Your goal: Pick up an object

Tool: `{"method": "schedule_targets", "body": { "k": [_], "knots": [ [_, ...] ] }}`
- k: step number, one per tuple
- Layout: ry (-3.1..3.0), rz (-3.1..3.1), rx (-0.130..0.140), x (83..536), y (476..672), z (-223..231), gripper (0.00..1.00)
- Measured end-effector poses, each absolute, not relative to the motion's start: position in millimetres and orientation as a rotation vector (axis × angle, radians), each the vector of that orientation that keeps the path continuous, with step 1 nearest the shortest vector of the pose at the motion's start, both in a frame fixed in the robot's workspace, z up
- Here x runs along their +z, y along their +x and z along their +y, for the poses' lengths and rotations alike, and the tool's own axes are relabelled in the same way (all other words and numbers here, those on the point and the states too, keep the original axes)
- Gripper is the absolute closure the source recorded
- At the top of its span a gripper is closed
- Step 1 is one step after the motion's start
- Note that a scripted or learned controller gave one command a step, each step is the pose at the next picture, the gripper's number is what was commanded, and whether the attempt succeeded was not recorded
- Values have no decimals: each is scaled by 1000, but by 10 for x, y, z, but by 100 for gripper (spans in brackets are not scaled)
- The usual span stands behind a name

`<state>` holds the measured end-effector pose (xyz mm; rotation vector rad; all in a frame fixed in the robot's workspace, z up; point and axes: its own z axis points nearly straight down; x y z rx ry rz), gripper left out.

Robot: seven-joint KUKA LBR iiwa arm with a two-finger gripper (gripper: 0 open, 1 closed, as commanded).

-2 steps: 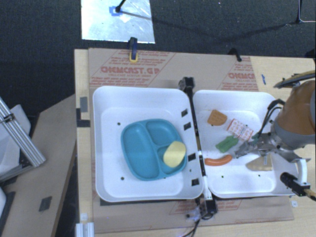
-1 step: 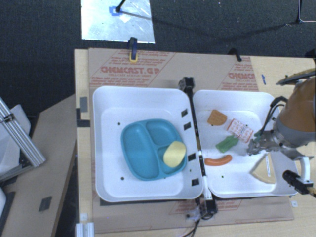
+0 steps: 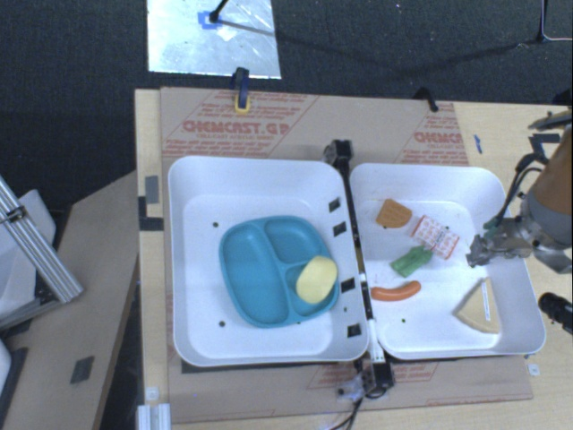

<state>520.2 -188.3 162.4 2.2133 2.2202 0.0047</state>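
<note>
Beside claw point(image 3: 488, 249): cheese wedge point(image 3: 477, 312), sausage point(image 3: 395, 290).

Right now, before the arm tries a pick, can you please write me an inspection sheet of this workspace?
Surface: bench bearing left bin and right bin.
Job's things: right bin holds orange piece, red-patterned packet, green piece, sausage, wedge.
Clutter: blue divided plate with yellow piece in left bin.
Grippers: gripper over right bin's right side, holding nothing.
Cables: cable behind bench.
Surroundings: shiny sheet, dark floor.
</note>
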Motion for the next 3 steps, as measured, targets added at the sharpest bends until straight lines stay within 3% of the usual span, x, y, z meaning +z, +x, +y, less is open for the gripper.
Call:
{"method": "schedule_targets", "body": {
  "k": [1, 2, 3],
  "knots": [
    [2213, 2221, 4, 2067, 5187, -1916, 100],
    [2214, 2224, 2, 2186, 5199, -1918, 100],
    [2209, 2231, 5, 2269, 5257, -1419, 100]
  ]
}}
